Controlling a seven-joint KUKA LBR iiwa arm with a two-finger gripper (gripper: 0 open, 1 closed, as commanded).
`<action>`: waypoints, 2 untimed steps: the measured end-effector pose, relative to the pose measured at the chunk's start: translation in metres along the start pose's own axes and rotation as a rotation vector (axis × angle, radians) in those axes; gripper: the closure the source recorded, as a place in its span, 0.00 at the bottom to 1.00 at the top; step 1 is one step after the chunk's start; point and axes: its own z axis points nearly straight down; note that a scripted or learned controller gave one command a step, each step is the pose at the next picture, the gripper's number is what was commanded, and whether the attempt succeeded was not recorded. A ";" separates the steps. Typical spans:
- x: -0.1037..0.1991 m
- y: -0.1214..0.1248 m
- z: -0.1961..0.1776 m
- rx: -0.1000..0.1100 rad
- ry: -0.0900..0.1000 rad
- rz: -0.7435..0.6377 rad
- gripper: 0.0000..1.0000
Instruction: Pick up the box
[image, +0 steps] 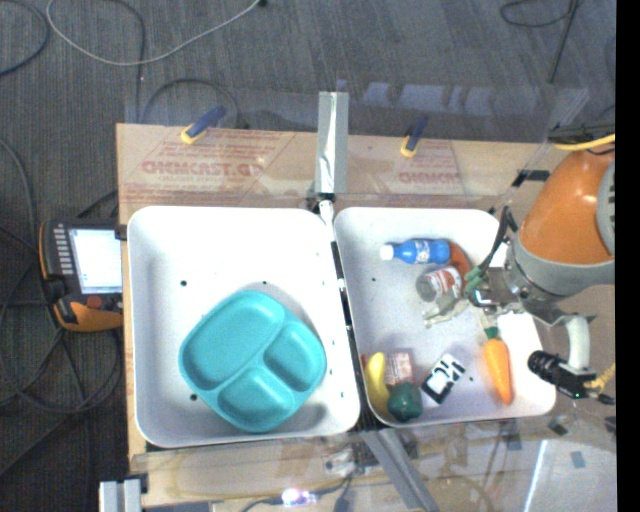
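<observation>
Move gripper (476, 293) from beside can (438, 284) toward box (445, 378), lying low in right bin (395, 305) left of carrot (497, 368). Cannot tell whether gripper is spread or closed. Centre over box, descend straight, avoid nudging carrot.

Left bin (150, 300): a teal divided plate (253, 360) is held.
Right bin (520, 400): a blue bottle (418, 251), a carrot (497, 369), a banana (375, 378) and a black-and-white box (443, 378) are seen.
Gripper (462, 296): placed near a jar (438, 284).
</observation>
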 end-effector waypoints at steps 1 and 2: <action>-0.031 0.059 -0.019 -0.002 0.000 -0.026 0.00; -0.025 0.091 0.051 0.000 0.000 0.048 0.00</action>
